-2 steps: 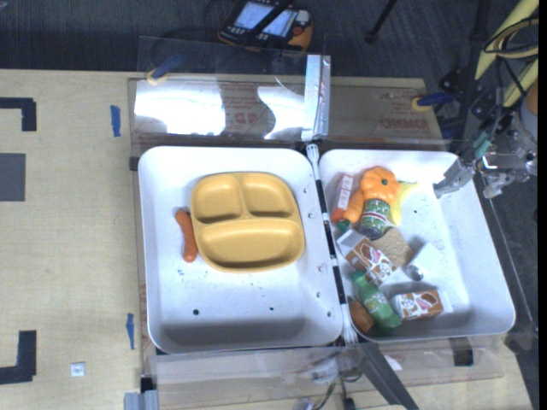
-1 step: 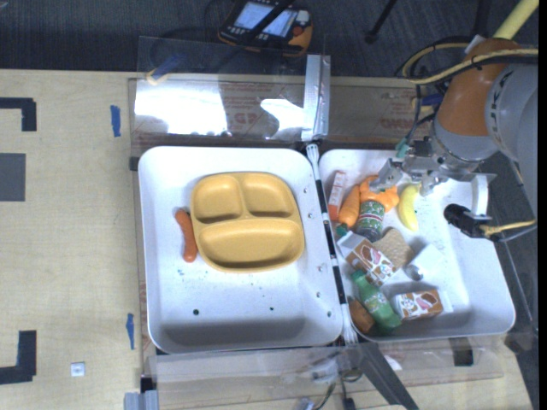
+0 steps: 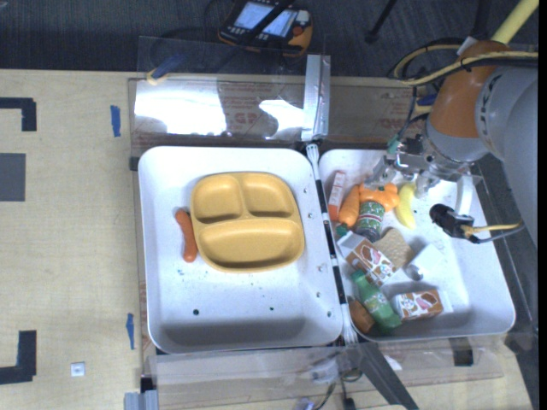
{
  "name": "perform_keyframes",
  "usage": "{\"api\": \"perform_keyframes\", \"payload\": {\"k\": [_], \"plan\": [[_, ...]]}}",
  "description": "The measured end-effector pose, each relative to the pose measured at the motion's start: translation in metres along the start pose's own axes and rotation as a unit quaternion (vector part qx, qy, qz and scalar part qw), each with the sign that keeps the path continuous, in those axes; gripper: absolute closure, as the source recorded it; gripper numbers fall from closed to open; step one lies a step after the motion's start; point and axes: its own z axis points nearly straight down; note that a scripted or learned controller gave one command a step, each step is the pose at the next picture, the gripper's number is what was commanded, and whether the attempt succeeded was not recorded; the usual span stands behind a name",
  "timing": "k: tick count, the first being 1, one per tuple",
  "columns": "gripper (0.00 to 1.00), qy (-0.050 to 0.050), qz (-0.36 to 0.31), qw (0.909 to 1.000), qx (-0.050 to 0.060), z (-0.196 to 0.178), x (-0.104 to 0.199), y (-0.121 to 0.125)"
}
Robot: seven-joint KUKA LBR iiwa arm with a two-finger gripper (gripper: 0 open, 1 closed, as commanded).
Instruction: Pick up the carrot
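Your bench carries two white bins; take the yellow tray [image 3: 246,220] in the left bin [image 3: 171,314] as landmark. The carrot [image 3: 186,234] lies touching its left edge. Further right, the gripper [image 3: 402,176] hovers above the right bin's [image 3: 487,301] clutter; whether it is parted, you cannot tell.

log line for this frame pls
arm: over right bin | gripper: above toy pile | carrot: left bin, beside yellow tray | grasp: none seen

A divided tray [image 3: 248,220] sat in the left bin [image 3: 162,314], a carrot [image 3: 186,234] touching its left side; clutter filled the right bin [image 3: 487,289].
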Motion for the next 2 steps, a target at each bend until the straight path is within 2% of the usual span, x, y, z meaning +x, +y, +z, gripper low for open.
{"api": "perform_keyframes", "payload": {"k": [1, 2], "plan": [[0.00, 0.001, -0.103, 0.9946, -0.004, -0.001, -0.025, 0.005], [0.00, 0.000, -0.125, 0.9921, -0.008, -0.002, -0.035, -0.006]]}}
